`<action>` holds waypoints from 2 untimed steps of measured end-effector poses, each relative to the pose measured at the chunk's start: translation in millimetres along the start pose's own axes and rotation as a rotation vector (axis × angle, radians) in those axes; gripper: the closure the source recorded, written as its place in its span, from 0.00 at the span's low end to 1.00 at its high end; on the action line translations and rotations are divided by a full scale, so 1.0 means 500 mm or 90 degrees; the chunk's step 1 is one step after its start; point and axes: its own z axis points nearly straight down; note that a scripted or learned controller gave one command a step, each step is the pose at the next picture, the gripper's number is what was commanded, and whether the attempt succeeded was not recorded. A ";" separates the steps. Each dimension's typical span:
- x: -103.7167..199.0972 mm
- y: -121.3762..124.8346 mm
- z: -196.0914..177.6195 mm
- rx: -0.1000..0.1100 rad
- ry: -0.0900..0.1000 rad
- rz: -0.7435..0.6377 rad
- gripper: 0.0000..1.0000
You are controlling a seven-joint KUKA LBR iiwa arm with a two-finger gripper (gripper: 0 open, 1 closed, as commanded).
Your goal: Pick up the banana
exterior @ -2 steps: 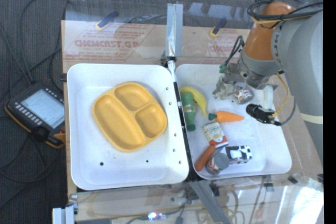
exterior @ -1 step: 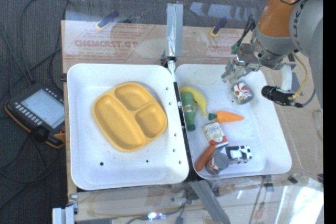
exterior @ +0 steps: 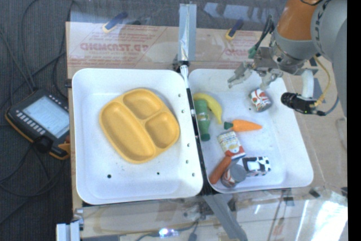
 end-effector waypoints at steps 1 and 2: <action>0.058 0.035 0.234 0.000 -0.002 0.005 0.00; 0.058 0.031 0.224 0.005 -0.003 0.004 1.00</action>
